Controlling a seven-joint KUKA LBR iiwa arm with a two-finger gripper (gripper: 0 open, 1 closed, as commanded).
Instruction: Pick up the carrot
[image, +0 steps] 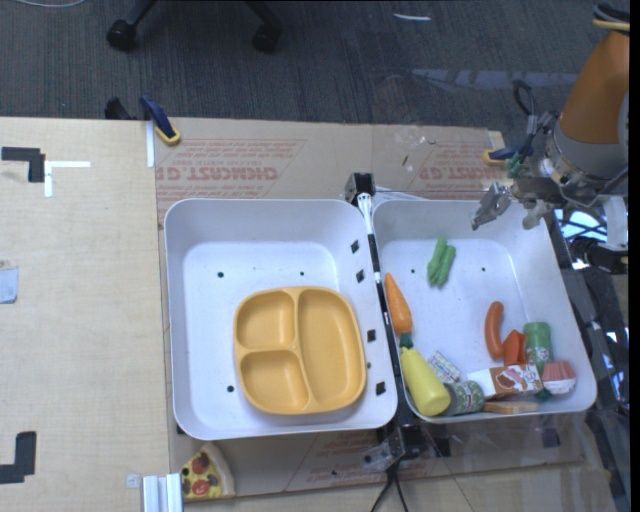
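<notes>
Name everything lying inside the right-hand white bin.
The right bin holds the carrot, a green pea pod, a yellow bottle, a sausage and a crowded heap of packets; what lies beneath that heap is covered.

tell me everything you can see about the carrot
The carrot is a small orange toy, seemingly smooth plastic, tapering to a rounded tip, with a green stub at its lower end. It lies flat in the right bin, close against that bin's left wall, its length running roughly along the wall. Its green end sits next to the yellow bottle; whether they touch is unclear. The gripper hangs above the bin's far right corner, well away.
</notes>
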